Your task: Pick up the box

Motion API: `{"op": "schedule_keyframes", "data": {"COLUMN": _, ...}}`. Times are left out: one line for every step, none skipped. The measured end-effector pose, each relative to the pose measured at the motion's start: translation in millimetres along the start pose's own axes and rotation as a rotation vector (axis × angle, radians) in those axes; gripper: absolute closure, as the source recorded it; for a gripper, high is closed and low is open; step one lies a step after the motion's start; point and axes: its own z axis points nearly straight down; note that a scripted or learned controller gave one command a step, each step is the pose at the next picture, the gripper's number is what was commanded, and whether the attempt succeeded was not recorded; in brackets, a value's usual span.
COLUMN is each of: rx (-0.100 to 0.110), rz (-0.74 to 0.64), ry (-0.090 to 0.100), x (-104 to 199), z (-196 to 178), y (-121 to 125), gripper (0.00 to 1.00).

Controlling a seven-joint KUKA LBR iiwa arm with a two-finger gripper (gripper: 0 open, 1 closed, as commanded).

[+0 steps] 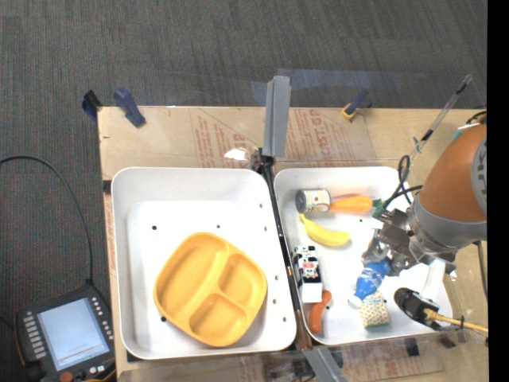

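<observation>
Near left, off the counter: a handheld screen unit (67, 337) on a black cable.

Near edge of the right bin (342, 337): a red-orange sausage-shaped piece (318, 313) and a pale netted sponge (374, 313).

Box (308, 265): a small black-and-white printed carton. It lies in the right bin close against its left wall, just far of the red-orange piece and just near of the banana (326, 233). Its long side runs near to far.

Further back sit a can (314, 201) and a carrot (354, 205), side by side.

Left bin (127, 253): holds a yellow divided plate (211, 289).

Pincer (380, 255): in the right half of the right bin, right over a blue-and-white item (371, 281) and well apart from the box. Cannot tell whether it is spread or pressed together, nor whether it grips the blue item.

Handling, as a judgement:
- The carton is probably light, with stiff card walls that would dent under a hard squeeze.
- The printed faces look smooth, so it may slip.
- The bin wall crowds its left face, leaving little room to grip across the width on that side.
- The far and near end faces look the likelier hold, though the red-orange piece sits tight by the near end.
- Use moderate force and keep the grip centred to avoid tipping.
</observation>
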Motion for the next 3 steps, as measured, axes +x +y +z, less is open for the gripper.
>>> {"op": "schedule_keyframes", "data": {"rx": 0.005, "rz": -0.002, "ry": -0.001, "x": 0.0, "z": -7.7, "y": -0.1, "gripper": 1.00}}
{"op": "schedule_keyframes", "data": {"rx": 0.003, "rz": 0.091, "ry": 0.000, "x": -27.2, "z": 10.6, "y": 16.8, "gripper": 1.00}}
{"op": "schedule_keyframes", "data": {"rx": 0.001, "rz": 0.101, "ry": 0.000, "x": -10.1, "z": 7.2, "y": 13.6, "gripper": 1.00}}
